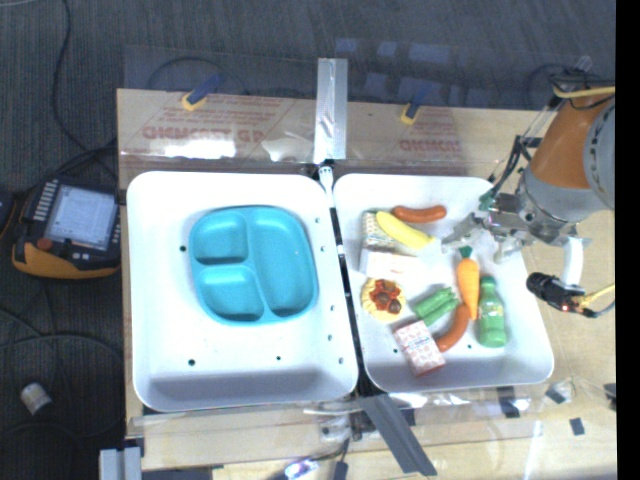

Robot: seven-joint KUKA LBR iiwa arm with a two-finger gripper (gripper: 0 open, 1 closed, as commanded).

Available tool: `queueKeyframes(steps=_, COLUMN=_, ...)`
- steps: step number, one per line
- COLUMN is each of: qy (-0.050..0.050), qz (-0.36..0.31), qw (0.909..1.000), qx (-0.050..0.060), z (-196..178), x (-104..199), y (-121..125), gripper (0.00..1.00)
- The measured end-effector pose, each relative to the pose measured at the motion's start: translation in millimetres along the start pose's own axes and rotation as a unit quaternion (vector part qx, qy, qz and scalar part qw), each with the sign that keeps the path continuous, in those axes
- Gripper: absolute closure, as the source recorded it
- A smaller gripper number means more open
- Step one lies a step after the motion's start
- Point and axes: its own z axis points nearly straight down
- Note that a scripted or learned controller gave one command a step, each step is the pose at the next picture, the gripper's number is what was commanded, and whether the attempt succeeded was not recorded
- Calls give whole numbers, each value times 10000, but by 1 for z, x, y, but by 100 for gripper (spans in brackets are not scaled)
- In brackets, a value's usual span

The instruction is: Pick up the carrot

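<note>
The carrot (468, 282) is orange with a small green top and lies upright in the picture, in the right part of the right bin (530, 363). My gripper (481, 239) hovers just beyond the carrot's green end, near the bin's far right corner. Its fingers (458, 234) are spread open with nothing between them. The grey wrist with the orange band (562, 150) reaches in from the right.
A green bottle (490, 314) touches the carrot's right side. A green vegetable (433, 302) and a red sausage (452, 333) lie to its left. A banana (402, 231), a second sausage (420, 212) and a pink box (418, 348) share the bin. The left bin holds a blue divided plate (252, 263).
</note>
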Motion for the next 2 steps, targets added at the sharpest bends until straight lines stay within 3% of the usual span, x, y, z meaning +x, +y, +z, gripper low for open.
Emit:
queueKeyframes(steps=1, qy=0, qz=-677, qw=9977, qx=-94, z=39, x=12, y=-14, gripper=0)
queueKeyframes(steps=2, qy=-13, qz=-676, qw=9977, qx=-106, z=33, x=12, y=-13, gripper=100)
